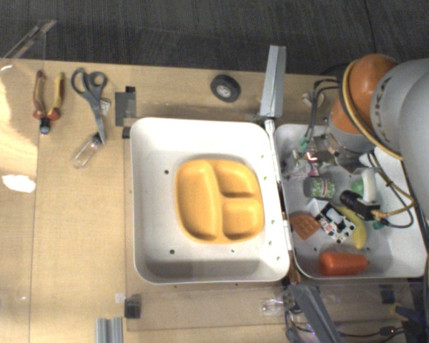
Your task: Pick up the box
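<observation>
Grey arm (407, 113) reaching over my right bin (415, 263), gripper (316, 157) low near its back-left corner, its state I cannot tell, small black-and-white box (334, 222) mid-bin beside a banana (355, 229), yellow tray (219, 199) in left bin (157, 213)

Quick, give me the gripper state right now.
Gripper: it sits low over the right bin, near the green can; open, shut or holding something cannot be told from this view.
</observation>
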